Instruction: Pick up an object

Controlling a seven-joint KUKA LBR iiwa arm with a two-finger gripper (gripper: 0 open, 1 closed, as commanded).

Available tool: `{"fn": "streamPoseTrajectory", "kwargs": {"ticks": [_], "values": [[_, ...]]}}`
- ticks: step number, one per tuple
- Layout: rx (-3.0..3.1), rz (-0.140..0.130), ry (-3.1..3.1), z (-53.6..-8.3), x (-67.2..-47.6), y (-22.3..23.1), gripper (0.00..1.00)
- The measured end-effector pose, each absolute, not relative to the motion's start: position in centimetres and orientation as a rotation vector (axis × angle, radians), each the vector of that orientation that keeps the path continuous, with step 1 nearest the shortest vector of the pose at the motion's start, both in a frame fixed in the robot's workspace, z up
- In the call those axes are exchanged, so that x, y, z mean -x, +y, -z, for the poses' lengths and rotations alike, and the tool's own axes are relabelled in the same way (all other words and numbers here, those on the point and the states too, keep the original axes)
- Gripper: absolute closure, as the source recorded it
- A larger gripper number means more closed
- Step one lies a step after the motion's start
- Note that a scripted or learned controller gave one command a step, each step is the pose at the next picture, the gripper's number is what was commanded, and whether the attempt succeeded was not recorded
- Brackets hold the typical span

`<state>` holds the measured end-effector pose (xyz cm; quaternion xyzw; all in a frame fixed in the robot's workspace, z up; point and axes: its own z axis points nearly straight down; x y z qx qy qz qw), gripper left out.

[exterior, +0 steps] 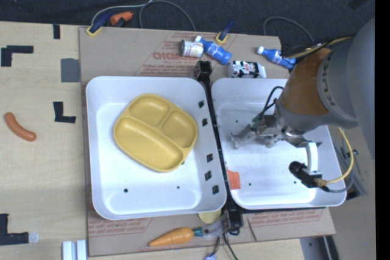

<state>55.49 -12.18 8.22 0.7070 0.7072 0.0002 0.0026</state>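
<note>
Approach step, I'd say — gripper (234, 140) low in the right bin (275, 196), jaw state can't tell, yellow tray (156, 131) sits left of it in the left bin (103, 192) — next needs repositioning over an obj.

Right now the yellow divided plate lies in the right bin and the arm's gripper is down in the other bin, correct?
Not quite. The camera view shows the yellow divided plate lying in the left bin, not the right. The gripper is down in the other one, the right bin.
</note>
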Motion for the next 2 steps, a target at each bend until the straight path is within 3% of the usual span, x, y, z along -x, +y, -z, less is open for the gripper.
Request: {"fn": "streamPoseTrajectory", "kwargs": {"ticks": [1,2], "values": [[-2.213,-0.004,2.222,-8.6,-62.1,-10.3,0.00],[-2.216,-0.003,2.222,-8.5,-67.1,-10.3,0.00]]}}
